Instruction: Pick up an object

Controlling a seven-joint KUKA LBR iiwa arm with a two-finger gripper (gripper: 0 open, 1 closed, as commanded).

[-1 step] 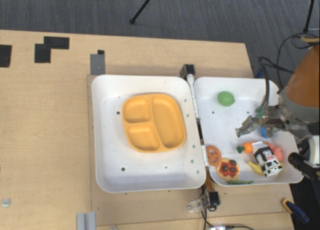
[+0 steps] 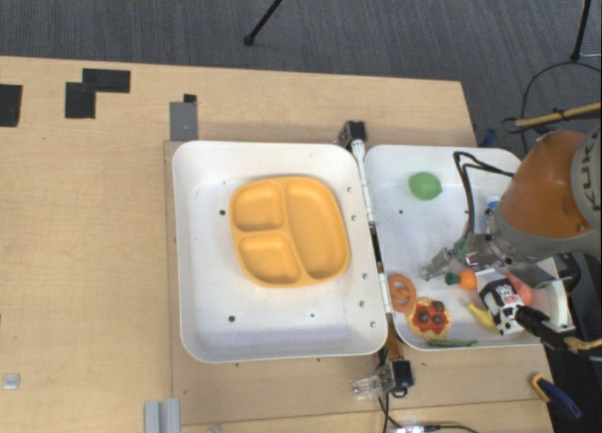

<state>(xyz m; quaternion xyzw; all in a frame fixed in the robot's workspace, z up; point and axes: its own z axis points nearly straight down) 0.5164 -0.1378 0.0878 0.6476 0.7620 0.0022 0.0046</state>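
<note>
Camera view, from above. Left bin [image 2: 202,262]: one yellow three-compartment tray [image 2: 287,231], lying flat near the centre. Right bin [image 2: 414,219]: green ball [image 2: 425,185] toward the far side, well apart from the rest; orange ring [image 2: 402,292] near the dividing wall; red-and-yellow toy [image 2: 432,317] just beside the ring at the near edge; small orange piece [image 2: 467,280]; yellow piece [image 2: 483,315]. Gripper [image 2: 450,265] low over the right bin, beside the small orange piece; whether it is spread or closed cannot be told.
</note>
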